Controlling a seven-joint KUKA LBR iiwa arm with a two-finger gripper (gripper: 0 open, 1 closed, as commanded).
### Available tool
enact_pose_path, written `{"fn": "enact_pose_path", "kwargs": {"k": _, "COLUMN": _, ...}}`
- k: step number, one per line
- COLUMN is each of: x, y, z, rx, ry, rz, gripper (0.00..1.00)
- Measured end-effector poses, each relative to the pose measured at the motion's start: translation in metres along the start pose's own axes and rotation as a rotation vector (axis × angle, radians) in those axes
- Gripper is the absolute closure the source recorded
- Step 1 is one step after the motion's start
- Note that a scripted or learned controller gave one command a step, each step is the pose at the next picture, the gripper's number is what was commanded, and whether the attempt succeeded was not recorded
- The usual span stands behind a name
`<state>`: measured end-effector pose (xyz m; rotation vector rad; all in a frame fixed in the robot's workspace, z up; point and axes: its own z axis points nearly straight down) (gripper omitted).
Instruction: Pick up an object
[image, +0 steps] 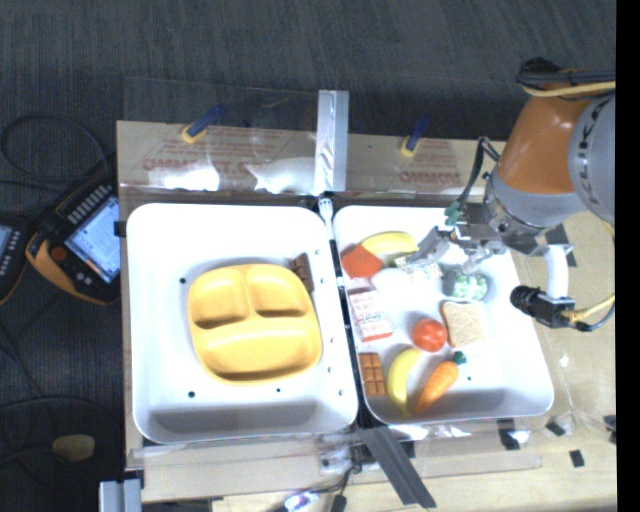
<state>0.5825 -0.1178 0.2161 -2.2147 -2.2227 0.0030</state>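
Gripper (452, 252) hangs low over the upper part of the right white bin (530, 385), its two fingers spread apart with nothing between them. Just left of it lies a yellow apple slice (388, 243) beside an orange-red wedge (361, 261). Below the gripper sit a pale round green-and-white object (466, 286), a slice of bread (463, 323), a red tomato (429, 334), an orange carrot (438, 383), a yellow banana (402, 375), a brown chocolate bar (371, 373) and a small red-and-white card (367, 313). Toward the frame's left, the left white bin (160, 250) holds a yellow divided tray (254, 322).
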Motion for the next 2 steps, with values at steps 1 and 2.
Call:
{"fn": "enact_pose_path", "kwargs": {"k": 1, "x": -0.009, "y": 0.033, "z": 0.011, "rx": 0.001, "ry": -0.001, "rz": 0.276, "gripper": 0.0}}
{"fn": "enact_pose_path", "kwargs": {"k": 2, "x": -0.004, "y": 0.056, "z": 0.11, "rx": -0.013, "ry": -0.006, "rz": 0.306, "gripper": 0.0}}
